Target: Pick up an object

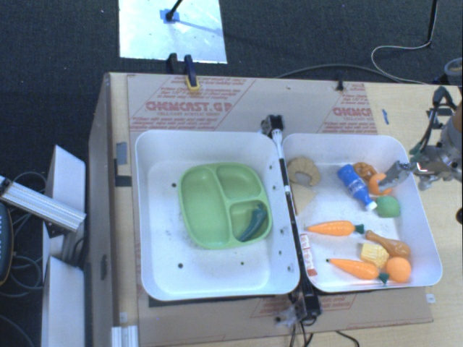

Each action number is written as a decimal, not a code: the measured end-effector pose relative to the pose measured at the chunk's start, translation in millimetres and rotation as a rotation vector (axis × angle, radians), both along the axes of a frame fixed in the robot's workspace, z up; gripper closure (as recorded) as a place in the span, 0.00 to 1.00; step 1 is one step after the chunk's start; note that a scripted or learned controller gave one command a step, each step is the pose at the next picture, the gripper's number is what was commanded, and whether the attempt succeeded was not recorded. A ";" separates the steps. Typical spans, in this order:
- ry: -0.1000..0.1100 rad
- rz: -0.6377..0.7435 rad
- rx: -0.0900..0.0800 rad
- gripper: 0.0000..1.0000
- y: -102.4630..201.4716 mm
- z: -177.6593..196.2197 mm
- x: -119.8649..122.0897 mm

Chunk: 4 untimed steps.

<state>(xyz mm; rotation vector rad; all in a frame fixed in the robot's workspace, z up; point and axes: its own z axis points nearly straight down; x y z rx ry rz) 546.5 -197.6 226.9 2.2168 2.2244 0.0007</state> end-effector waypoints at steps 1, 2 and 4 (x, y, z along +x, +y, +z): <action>-0.001 -0.001 0.001 0.00 23.4 -129.9 61.2; -0.001 0.003 0.004 0.00 23.9 -142.0 88.9; -0.001 -0.001 0.000 0.00 33.5 -142.2 85.4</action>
